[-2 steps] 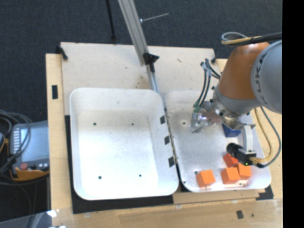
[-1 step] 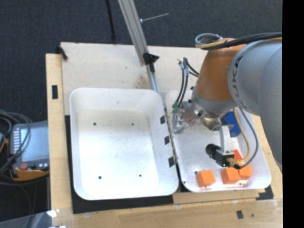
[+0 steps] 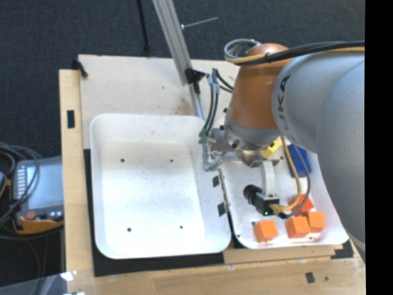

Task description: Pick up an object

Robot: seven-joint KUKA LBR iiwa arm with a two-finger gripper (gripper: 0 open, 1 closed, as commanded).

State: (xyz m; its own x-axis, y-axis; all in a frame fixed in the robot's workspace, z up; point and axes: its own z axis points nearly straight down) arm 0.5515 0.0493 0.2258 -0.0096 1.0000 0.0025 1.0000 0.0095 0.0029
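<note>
Orange blocks (image 3: pixel 298 226), three of them, are sitting clustered at the lower right of the frame, in the bottom corner of the right bin (image 3: pixel 244 237). A blue object (image 3: pixel 299 160) is peeking out just above them, mostly covered by the arm (image 3: pixel 319 103).

The gripper (image 3: pixel 236 153) is hanging over the right bin's upper left part, close to the wall shared with the left bin (image 3: pixel 153 183). The wrist is blocking our view, so we cannot tell whether the tool is released or clenched, and we are seeing nothing carried beneath it.

We are judging this to be the approach step, with no object picked yet. The blocks are lying well apart from the tool, toward the lower right. The next move is probably calling for a shift that way and a descent over a single block, taking care with the neighbours pressed beside it and the bin wall close behind.

The bins are resting on a pale wooden bench (image 3: pixel 70 165) over a dark mat. An aluminium rail (image 3: pixel 172 29) is slanting down from the top centre. Dark carpet-like floor (image 3: pixel 61 17) is surrounding the bench, and a handheld unit (image 3: pixel 37 189) with cables is lying at the left edge.
</note>
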